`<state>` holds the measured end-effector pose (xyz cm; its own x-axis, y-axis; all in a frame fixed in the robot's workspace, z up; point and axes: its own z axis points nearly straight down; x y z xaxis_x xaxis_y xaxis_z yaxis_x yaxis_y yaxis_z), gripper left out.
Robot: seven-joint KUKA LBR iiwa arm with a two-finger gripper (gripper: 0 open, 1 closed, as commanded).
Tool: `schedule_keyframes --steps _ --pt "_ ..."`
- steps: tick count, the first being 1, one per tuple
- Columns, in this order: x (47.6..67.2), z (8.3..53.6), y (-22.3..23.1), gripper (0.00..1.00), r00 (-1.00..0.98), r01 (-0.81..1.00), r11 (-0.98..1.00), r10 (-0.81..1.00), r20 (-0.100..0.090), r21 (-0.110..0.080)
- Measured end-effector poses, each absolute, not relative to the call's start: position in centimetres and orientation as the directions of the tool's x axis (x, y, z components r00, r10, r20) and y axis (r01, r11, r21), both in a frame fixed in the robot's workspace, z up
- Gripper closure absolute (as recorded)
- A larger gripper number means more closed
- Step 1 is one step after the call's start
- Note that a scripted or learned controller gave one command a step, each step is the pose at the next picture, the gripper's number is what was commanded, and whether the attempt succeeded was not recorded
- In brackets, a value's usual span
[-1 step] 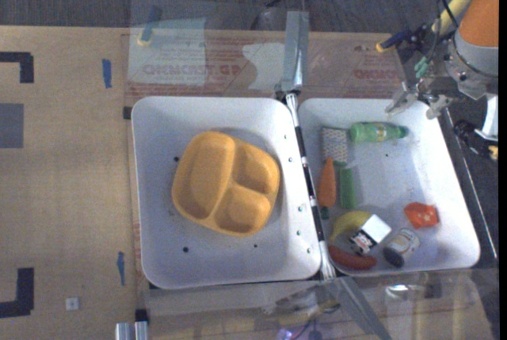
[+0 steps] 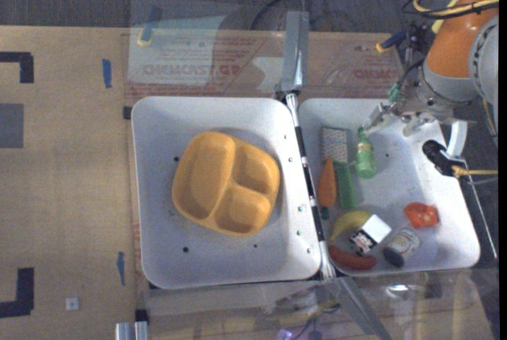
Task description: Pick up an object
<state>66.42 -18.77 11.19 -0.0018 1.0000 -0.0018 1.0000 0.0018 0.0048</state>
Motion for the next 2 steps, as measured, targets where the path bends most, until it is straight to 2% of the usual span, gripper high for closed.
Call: schedule_keyframes --steps 1,2 --pt "64.3 8.7 -15.0 0.00 -0.209 0.978 0.209 0.978 -0.002 0.006" --pt "57.6 8.8 -18.3 0.00 -0.243 0.970 0.243 0.970 -0.002 0.006"
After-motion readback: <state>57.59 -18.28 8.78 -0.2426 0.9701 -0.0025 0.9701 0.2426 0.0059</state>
